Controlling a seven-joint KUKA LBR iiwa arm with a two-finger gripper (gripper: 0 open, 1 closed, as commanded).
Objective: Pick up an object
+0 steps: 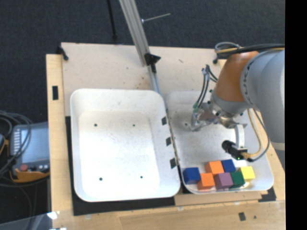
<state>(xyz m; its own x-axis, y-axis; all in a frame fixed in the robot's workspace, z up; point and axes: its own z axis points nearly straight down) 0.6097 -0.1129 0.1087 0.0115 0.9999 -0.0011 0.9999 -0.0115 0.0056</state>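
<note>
Several coloured cubes sit in a cluster at the near edge of the right bin: a blue cube, two orange cubes, a purple cube, a green cube, a yellow cube and a second blue cube. The arm with its orange band reaches in from the right over the far half of this bin. My gripper points down and left near the bin's upper middle, well behind the cubes. I see no object at its tip.
The left bin lies beside the right one, with small clips along the shared edge. A slanted metal rail rises from behind the bins. Cables hang off the arm's wrist. A control pendant lies left of the bench.
</note>
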